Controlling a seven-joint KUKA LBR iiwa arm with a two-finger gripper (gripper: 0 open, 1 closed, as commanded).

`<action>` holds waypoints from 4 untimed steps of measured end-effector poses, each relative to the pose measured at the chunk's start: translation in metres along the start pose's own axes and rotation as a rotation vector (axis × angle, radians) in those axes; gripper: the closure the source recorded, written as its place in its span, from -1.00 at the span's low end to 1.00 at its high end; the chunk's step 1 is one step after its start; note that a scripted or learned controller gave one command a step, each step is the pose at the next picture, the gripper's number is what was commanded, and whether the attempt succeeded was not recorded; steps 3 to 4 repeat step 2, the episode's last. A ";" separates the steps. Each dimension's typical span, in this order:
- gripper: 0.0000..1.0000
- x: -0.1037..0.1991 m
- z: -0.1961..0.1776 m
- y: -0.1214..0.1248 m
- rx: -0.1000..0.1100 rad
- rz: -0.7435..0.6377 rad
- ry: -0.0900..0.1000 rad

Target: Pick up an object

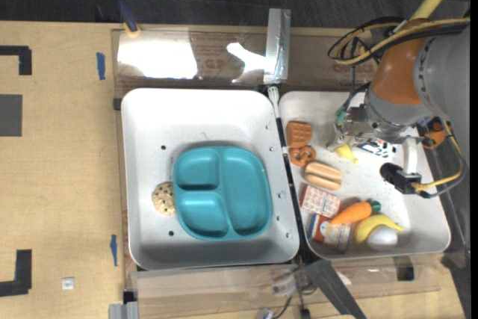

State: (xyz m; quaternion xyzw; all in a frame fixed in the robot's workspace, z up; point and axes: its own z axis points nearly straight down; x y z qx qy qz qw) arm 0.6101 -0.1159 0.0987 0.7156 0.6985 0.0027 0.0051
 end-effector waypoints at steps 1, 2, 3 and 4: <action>1.00 0.001 -0.010 0.001 -0.003 -0.002 -0.001; 1.00 0.080 -0.104 0.009 0.002 -0.048 0.006; 1.00 0.080 -0.104 0.009 0.002 -0.048 0.006; 1.00 0.080 -0.104 0.009 0.002 -0.048 0.006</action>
